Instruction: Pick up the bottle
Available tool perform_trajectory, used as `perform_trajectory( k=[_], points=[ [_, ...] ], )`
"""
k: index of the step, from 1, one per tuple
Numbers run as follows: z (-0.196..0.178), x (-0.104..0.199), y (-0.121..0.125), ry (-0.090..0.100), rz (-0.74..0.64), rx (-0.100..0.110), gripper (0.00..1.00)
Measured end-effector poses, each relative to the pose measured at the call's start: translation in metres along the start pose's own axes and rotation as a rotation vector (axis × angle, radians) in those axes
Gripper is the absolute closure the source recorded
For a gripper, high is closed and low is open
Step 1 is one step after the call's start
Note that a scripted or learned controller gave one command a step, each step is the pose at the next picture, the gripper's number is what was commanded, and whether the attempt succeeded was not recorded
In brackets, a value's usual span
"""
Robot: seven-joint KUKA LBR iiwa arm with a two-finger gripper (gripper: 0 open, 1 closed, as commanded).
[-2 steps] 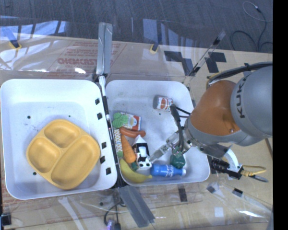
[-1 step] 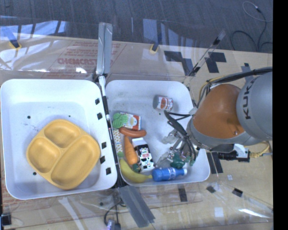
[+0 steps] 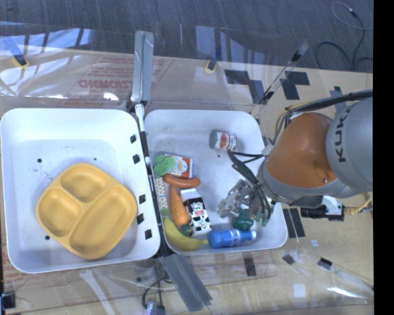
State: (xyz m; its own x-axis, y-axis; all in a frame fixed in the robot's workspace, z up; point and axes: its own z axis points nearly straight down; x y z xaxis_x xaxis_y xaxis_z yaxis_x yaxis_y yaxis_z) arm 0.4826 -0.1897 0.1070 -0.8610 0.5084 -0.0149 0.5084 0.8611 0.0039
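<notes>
The bottle [image 3: 231,237] is blue with a white label and lies on its side along the front wall of the right bin [image 3: 249,125]. My gripper [image 3: 243,213] hangs just above and behind it, reaching in from the right under the arm's orange band. It is open and nothing sits between its fingers. A small green part shows right at the bottle's top edge, below the gripper.
Left of the bottle lie a banana [image 3: 181,239], a cow-patterned carton [image 3: 197,216], a carrot [image 3: 177,206], a sausage [image 3: 181,181] and a vegetable carton [image 3: 176,165]. A small can [image 3: 223,140] rests near the back. The left bin holds a yellow divided plate [image 3: 85,209].
</notes>
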Motion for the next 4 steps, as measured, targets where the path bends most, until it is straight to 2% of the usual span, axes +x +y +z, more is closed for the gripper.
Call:
perform_trajectory(
  k=[1, 2, 3, 4],
  points=[
    [0.0, 0.0, 0.0, 0.0, 0.0, 0.0, 0.0],
    [0.006, 0.01, 0.025, -0.015, -0.178, -0.003, 0.0],
    [-0.002, 0.012, 0.025, -0.008, -0.182, -0.002, 1.0],
    [-0.003, 0.012, 0.025, -0.01, -0.182, -0.002, 0.0]
  ],
)
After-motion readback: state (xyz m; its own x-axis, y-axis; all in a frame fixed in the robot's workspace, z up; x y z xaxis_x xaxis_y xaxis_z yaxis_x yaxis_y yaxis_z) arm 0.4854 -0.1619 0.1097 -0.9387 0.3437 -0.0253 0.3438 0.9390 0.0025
